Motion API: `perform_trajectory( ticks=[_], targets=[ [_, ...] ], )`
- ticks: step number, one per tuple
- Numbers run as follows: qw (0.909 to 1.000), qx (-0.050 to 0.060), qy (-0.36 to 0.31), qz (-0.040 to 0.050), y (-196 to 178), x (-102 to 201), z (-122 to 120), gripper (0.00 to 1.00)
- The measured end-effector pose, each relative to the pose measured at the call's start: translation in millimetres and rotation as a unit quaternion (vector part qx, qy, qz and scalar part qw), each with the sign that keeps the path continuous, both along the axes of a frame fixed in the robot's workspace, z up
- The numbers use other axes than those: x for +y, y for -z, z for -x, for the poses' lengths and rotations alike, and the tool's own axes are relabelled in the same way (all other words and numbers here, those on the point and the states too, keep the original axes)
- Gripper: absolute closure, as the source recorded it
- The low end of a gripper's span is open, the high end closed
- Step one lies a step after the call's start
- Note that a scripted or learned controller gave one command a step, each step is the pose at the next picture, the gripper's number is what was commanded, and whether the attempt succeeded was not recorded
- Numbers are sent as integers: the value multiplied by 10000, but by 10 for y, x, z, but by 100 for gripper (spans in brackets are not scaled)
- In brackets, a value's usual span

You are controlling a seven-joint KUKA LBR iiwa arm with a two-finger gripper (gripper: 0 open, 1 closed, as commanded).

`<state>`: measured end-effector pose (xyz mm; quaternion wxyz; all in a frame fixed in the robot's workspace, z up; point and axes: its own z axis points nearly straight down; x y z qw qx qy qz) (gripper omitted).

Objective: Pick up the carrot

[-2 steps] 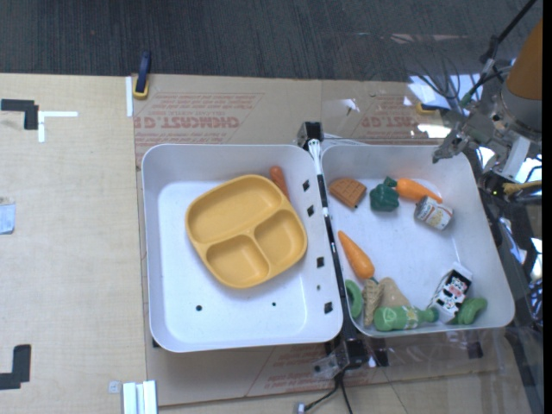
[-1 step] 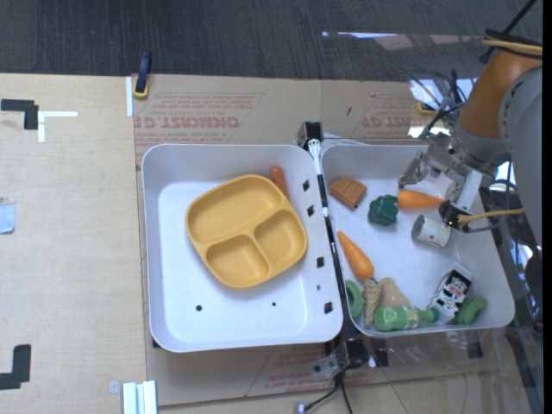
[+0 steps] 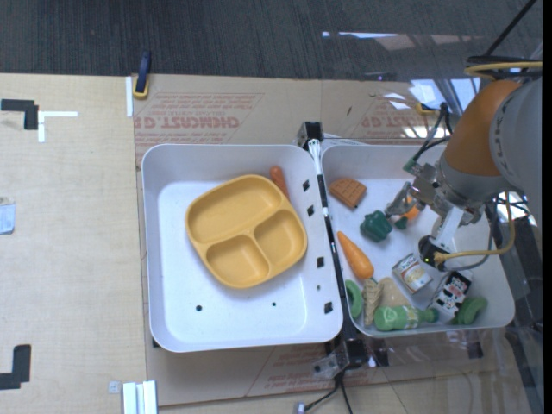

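Carrot (image 3: 355, 254): lies in the right bin (image 3: 500, 293), close to its left wall, slanting from upper left down to lower right. Nothing rests on top of it, so from above it looks free to grab.

Gripper (image 3: 405, 211): hangs low over the right bin's middle, well to the right of the carrot and a bit farther back. Something small and orange shows at the fingertips, but the view is too cluttered to say whether that is a held thing or part of the hand. Whether the fingers are spread or closed I cannot tell.

Arm (image 3: 492, 136): comes in from the right, orange band up high, wrist bent down into the bin. My guess is it needs to travel left and toward the front to get over the carrot.

Neighbours: a green toy (image 3: 376, 225) sits between gripper and carrot, near the carrot's upper end. A waffle piece (image 3: 348, 192) lies behind it. A pale corn cob (image 3: 372, 297) and green vegetables (image 3: 398, 317) crowd the front, just beside the carrot's lower tip.

In the way: the bin wall on the left gives a finger little room on that side.

Left bin (image 3: 164, 257): holds a yellow tray (image 3: 246, 230) and a sausage (image 3: 278, 179) behind it.
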<state>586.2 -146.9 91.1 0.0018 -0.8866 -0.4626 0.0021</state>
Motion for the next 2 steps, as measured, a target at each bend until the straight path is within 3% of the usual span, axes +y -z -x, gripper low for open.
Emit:
perform_trajectory(
  ticks=[1, 2],
  targets=[
    [9974, -10, 714, 4, -9, -510, -364, 0],
    [9976, 2, 692, 10, -96, -512, -362, 100]
  ],
)
